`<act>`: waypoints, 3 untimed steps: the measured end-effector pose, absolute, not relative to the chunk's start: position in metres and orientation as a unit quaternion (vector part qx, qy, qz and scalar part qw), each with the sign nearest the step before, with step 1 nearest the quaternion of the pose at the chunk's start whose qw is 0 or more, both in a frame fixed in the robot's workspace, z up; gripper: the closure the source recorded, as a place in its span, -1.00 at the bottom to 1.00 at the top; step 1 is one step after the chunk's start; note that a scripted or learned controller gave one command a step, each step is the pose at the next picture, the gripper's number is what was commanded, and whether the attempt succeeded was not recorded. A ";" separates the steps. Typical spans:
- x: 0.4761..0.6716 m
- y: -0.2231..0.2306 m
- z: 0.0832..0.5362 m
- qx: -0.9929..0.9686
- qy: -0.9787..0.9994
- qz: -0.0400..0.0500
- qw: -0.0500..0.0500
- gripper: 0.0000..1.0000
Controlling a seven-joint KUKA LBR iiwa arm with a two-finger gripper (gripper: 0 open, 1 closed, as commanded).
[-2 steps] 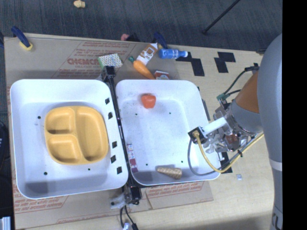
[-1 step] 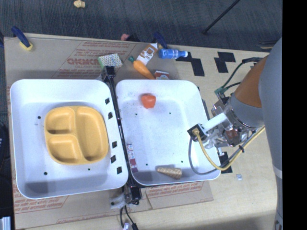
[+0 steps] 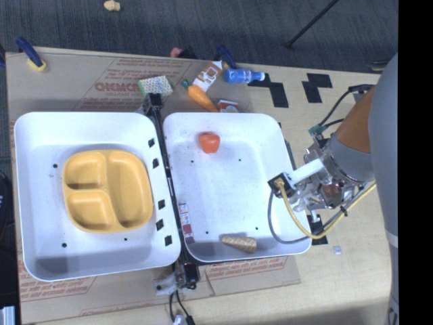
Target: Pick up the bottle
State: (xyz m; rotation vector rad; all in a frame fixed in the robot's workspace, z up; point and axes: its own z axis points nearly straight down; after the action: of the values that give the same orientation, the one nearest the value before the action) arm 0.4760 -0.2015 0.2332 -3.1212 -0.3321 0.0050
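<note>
1. Camera view: 2 white bins sat side by side on the bench. The left bin [image 3: 27,181] had a yellow divided tray [image 3: 107,189] sitting in it, roughly centred.
2. The right bin [image 3: 223,181] had a red-orange thing [image 3: 210,142] up toward 12 o'clock and a tan cone-looking piece [image 3: 238,243] lying flat down at 6 o'clock near the front wall.
3. The bottle [image 3: 243,76], blue, lay on its side outside the bins, on the cardboard past the right bin's far edge, about 12 o'clock from that bin's middle. Just at its 9 o'clock were an orange carrot-shaped item [image 3: 201,98] and a white-and-orange packet [image 3: 208,75].
4. The gripper [image 3: 308,193] hung over the right bin's right rim at 3 o'clock, well apart from the bottle. Honestly couldn't tell its state, too much cable and clutter around it.
5. A yellow cable [image 3: 291,222] looped below it.
</note>
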 end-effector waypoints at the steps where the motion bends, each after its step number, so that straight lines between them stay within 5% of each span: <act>1: 0.476 -0.186 0.234 -0.993 -0.119 0.002 0.003 1.00; 2: 0.476 -0.189 0.233 -0.994 -0.105 0.002 0.002 1.00; 3: 0.476 -0.113 0.202 -0.987 -0.160 0.002 0.002 1.00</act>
State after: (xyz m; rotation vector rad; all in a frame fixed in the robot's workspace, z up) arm 0.4759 -0.1134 0.2018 -3.0964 -0.5010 0.0078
